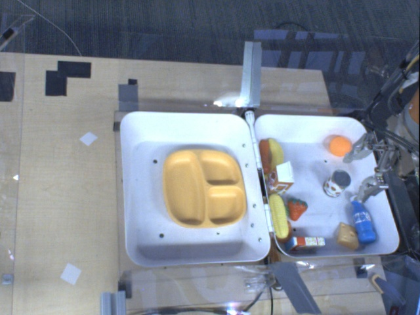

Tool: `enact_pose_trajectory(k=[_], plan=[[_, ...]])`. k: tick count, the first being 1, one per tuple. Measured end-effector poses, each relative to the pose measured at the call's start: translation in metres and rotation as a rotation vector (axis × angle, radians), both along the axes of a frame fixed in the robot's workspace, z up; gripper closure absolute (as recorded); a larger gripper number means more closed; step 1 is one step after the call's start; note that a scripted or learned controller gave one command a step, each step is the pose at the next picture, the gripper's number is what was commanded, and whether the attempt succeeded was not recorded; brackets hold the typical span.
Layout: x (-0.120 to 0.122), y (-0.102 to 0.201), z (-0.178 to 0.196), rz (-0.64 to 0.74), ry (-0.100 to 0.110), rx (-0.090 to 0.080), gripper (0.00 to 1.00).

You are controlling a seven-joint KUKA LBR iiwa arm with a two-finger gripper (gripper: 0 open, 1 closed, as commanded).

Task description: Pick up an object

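Observation:
My gripper (354,176) hangs over the right side of the right bin (308,131), open, with nothing between its fingers. Its two silver fingers (359,151) point left. Just left of the fingertips lies a small grey and white cup (336,182). An orange ball (339,146) sits beyond the upper finger. A blue bottle (361,222) and a tan lump (347,235) lie below the lower finger. Along the bin's left wall are a hot dog (270,153), a white box (284,175), a corn cob (279,214), a strawberry (298,209) and a small red and white bottle (307,243).
The left bin (141,195) holds a yellow divided plate (202,187). A metal post (251,77) stands behind the seam between the bins. The arm's body fills the right edge, beside the right bin's outer wall.

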State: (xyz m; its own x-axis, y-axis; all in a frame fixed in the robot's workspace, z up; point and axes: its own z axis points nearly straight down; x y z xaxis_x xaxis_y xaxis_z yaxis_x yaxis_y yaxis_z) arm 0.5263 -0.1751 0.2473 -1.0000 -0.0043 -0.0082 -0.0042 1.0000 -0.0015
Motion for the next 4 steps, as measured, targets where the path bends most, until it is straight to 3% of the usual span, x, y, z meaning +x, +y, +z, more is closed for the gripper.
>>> enact_pose_trajectory(k=[1, 2, 3, 4], plan=[[0.027, 0.006, -0.118, -0.274, 0.007, 0.004, 0.0], [0.054, -0.019, -0.129, -0.608, -0.002, 0.004, 0.0], [0.058, -0.018, -0.116, -0.6, -0.012, 0.004, 1.0], [0.057, -0.018, -0.116, -0.599, -0.011, 0.004, 0.0]])
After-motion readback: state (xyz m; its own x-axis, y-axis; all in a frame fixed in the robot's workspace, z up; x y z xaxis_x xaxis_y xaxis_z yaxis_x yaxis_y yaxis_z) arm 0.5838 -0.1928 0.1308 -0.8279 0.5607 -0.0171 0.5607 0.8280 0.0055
